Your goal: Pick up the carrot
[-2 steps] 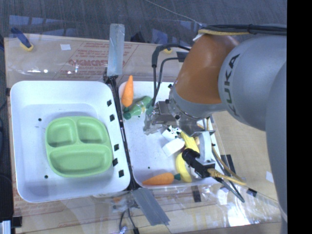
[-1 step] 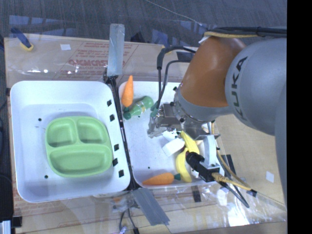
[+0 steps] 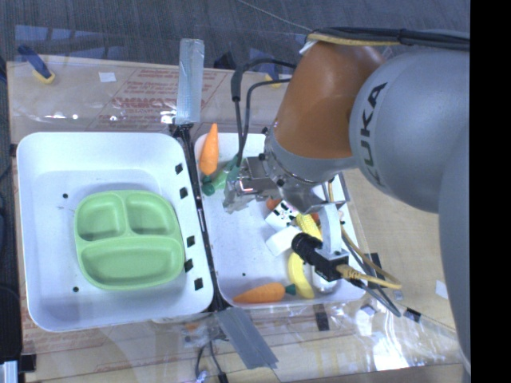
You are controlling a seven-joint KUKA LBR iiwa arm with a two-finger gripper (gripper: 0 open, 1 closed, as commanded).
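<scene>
Nearest the camera, a grey strip of tape (image 3: 242,339) lay on the bench (image 3: 104,337) just in front of the seam between the two bins. Just behind it, inside the right bin (image 3: 239,250), one carrot (image 3: 257,294) lay on its side along the near wall, its green end pointing right. That end sat just beside a yellow banana (image 3: 297,278), which rested in the near right part of the same bin. A small white block (image 3: 279,240) lay a little farther in, near the banana and partly under the arm's fittings.

In the left bin (image 3: 32,154), a green divided plate (image 3: 128,238) sat flat around the middle, with nothing on it.

The gripper (image 3: 239,191) hung over the far left part of the right bin, below the large orange and grey body of the arm (image 3: 335,102), which covered much of that bin's right side. Whether the gripper was open or closed could not be told from this angle, and nothing could be seen held in it.

A second carrot (image 3: 208,152) lay at the far left corner of the right bin, its orange tip pointing away from the camera and its green top (image 3: 209,187) toward it, just beside the gripper. Whether the two touched was unclear.

Beyond the bins, a second grey tape strip (image 3: 190,82) ran away from the seam across a sheet printed in red (image 3: 136,94).
</scene>
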